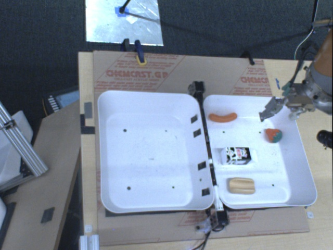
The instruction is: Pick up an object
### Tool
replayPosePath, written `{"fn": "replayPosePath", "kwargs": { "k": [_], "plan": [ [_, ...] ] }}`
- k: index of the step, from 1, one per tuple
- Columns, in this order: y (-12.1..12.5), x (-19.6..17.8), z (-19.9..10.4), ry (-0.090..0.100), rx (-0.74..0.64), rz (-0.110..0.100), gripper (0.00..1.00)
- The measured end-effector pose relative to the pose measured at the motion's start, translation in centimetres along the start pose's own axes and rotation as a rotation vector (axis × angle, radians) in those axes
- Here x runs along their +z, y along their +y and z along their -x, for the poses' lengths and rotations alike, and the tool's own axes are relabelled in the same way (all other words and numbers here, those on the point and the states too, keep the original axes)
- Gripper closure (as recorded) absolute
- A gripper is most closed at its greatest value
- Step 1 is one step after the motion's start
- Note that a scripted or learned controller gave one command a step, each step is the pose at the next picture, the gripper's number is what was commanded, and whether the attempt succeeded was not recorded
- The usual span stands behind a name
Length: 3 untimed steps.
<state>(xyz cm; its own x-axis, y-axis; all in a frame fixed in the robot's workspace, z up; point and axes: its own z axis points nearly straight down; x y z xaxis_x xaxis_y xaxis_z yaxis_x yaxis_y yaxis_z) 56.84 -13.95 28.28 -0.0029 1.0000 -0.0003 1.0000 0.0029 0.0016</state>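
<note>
Pincer (271, 110) sits over the far right part of the right bin (307, 184), coming in from the right, and honestly I can't tell how wide it's set from up here. Closest thing to it is the little red-and-green ball (273, 135), just nearward and barely right of the tip. Sausage (222, 117) lies to the pincer's left, long axis running left-right. Milk carton (238, 155) and bread roll (242, 185) are further toward the near edge. Left bin (104, 139) isn't in play. My guess: ball's the easy target, short drop nearward.
</note>
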Motion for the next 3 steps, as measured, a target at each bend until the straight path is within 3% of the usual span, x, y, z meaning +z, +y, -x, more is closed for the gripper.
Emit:
{"fn": "replayPosePath", "kwargs": {
  "k": [1,2,3],
  "plan": [
    [10.3,11.8,0.6,-0.002,-0.005,0.002,0.0],
    [10.3,-1.8,-3.2,-0.001,-0.006,0.017,0.0],
    [10.2,-2.0,-3.0,-0.001,-0.006,0.006,1.0]
  ]
}}
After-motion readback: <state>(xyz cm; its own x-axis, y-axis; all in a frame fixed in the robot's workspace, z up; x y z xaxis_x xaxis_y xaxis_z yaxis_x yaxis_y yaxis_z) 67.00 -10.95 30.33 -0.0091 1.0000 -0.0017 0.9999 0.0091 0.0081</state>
